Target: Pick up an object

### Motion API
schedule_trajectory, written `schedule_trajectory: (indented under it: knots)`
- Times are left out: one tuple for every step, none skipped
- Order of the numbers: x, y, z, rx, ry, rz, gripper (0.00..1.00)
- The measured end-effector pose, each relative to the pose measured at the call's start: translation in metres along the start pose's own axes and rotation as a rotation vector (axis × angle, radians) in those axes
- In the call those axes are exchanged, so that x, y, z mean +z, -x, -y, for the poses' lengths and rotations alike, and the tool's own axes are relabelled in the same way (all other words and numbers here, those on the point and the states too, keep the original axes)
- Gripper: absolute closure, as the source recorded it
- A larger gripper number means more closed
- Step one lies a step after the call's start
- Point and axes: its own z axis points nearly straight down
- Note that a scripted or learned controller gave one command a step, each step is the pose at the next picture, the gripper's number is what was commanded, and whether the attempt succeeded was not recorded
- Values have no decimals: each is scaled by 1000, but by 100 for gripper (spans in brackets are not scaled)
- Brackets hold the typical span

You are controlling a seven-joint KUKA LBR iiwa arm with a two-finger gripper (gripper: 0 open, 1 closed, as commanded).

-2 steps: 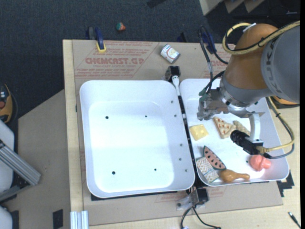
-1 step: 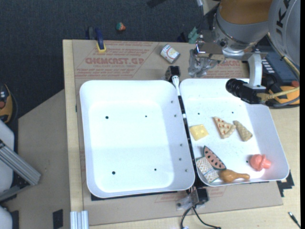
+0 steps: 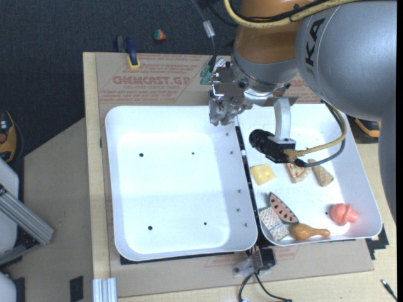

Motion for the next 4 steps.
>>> schedule_trajectory:
  knots:
    - [57, -108, 40, -5, -4, 0, 100]
    - [62, -101, 82, 6, 0, 2, 100]
    - [88, -100, 95, 9, 0, 3, 100]
    - [-58, -101, 93, 5, 23, -7, 100]
